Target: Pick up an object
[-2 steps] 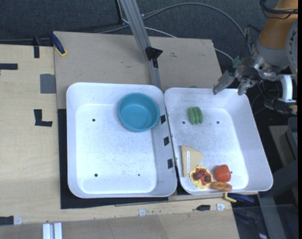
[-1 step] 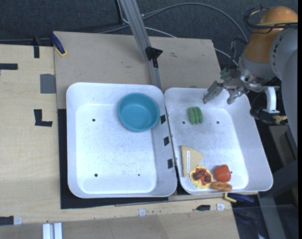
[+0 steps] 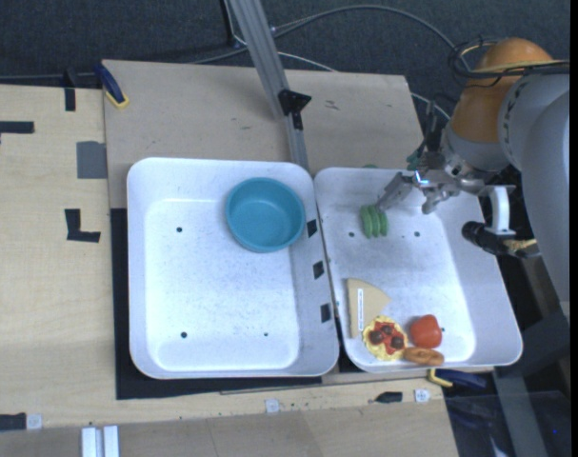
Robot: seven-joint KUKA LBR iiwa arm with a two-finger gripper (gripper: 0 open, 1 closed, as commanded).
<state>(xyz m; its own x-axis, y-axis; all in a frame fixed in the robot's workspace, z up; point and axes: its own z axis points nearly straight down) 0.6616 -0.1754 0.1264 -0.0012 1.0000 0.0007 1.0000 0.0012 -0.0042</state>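
the tool (image 3: 412, 192), fingers spread and empty near the right bin's far edge, may close beside the small ridged green object (image 3: 373, 221), missing it.

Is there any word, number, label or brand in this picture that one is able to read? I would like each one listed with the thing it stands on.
None can be read.
The bench carries black tape marks, shapes and not letters.
The tan wedge in the right bin bears a thin pale strip, too small to read.
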